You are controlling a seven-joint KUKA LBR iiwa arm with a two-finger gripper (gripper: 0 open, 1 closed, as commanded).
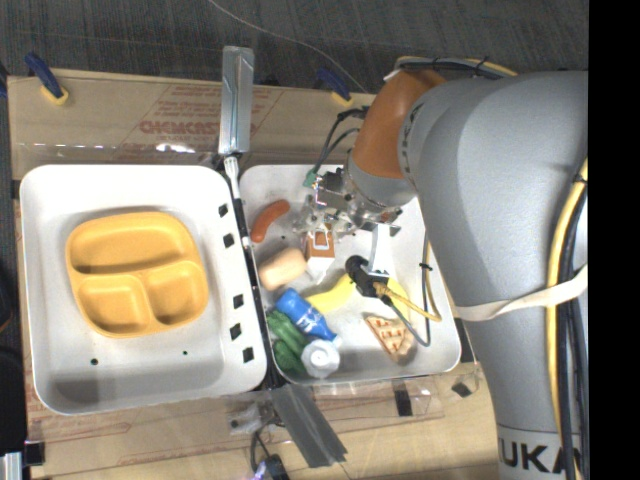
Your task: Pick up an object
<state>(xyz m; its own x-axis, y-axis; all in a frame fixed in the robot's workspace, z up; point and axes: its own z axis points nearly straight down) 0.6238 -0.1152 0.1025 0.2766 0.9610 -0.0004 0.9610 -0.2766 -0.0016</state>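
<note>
Plastic toy food fills the right white bin: you see a small beige bread-like block near its left wall, probably light, stiff and smooth; take it across its short sides. Whether the end effector is wide or narrow, you cannot tell.

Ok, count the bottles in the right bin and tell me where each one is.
1. A blue bottle with a white cap lies near the right bin's front left corner, on something green. The arm covers part of the bin, so more may be hidden.
</note>
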